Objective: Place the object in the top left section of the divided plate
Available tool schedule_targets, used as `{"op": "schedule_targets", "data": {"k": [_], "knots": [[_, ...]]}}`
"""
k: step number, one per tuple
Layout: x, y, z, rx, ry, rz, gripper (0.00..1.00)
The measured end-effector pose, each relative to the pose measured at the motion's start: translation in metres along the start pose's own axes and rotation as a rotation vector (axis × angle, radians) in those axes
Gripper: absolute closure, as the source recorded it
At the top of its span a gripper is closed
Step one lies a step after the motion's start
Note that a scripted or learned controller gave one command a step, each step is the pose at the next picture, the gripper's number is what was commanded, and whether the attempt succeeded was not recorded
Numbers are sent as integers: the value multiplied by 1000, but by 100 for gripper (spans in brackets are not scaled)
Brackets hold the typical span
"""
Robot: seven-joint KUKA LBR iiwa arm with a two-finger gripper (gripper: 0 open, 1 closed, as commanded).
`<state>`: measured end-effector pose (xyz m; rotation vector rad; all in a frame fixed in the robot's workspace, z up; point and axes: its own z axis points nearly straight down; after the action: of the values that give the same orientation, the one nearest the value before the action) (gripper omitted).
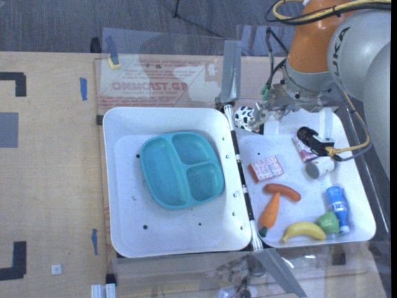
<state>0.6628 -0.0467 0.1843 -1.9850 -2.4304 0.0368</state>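
A teal divided plate (182, 169) lies in the left white bin (124, 129). It has one large section on its left and two smaller ones on its right, and all three hold nothing. My gripper (262, 112) hangs over the far left corner of the right bin (360, 222). It is just right of a small black-and-white spotted object (245, 118), which sits against the divider between the bins. The wrist partly covers the gripper, and I cannot tell whether it touches the spotted object.
The right bin also holds a pink checkered card (266, 167), a red sausage (283, 192), a carrot (269, 212), a banana (303, 231), a green pepper (329, 223), a blue bottle (336, 202) and a pink-white tube (310, 155). A black cable crosses its far right.
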Motion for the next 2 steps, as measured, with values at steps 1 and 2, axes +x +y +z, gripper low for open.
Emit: {"op": "schedule_targets", "data": {"k": [1,2], "knots": [[15,0,-10,-24,-14,-92,100],[13,-12,-11,-23,0,-188,100]]}}
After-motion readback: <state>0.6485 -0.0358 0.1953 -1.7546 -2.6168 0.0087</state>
